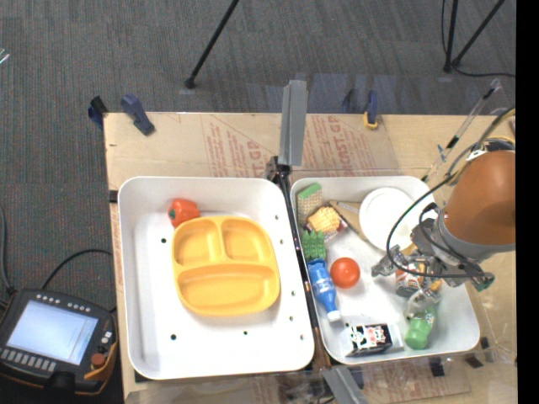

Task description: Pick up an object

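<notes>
My gripper [418,278] hangs low over the right bin [459,194], at about four o'clock from that bin's middle, with my orange band and wrist covering most of it from above; I cannot tell how it is set. Just under it lies a small reddish object I can't name, and at its six o'clock a green bottle [418,330] rests near the bin's lower right corner, very close to the gripper, though I cannot tell whether they touch. At nine o'clock from the gripper sits a red ball [344,272], apart from it. Beside the ball, a blue bottle [321,286] lies along the bin's left wall, with a green block [313,245] and a corn cob [323,220] at its twelve o'clock. A white plate [383,213] lies at the bin's one o'clock. A black-and-white carton [369,337] lies near the front rim. In the left bin [143,225] a yellow divided tray [226,265] sits at centre, with a red pepper [183,211] at its eleven o'clock.
</notes>
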### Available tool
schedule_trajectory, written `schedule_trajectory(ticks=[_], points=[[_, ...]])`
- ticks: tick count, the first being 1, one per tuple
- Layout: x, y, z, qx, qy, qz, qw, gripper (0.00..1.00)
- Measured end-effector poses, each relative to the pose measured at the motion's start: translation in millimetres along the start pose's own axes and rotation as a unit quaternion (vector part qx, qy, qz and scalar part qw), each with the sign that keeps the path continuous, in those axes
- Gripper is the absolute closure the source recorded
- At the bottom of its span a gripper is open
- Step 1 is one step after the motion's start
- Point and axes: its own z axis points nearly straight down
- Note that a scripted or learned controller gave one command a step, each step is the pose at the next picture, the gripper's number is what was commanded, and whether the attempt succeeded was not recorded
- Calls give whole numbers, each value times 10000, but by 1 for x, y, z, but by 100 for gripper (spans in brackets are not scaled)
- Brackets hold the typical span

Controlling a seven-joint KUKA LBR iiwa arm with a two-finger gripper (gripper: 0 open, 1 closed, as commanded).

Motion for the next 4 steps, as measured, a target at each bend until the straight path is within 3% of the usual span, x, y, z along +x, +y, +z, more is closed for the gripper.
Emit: schedule_trajectory(ticks=[1,2,3,4], points=[[-3,1,1,1,24,-163,9999,0],[-19,1,2,-4,29,-787,9969,0],[-20,2,-8,-5,11,-773,9970,100],[-1,68,2,-28,40,-1753,9845,100]])
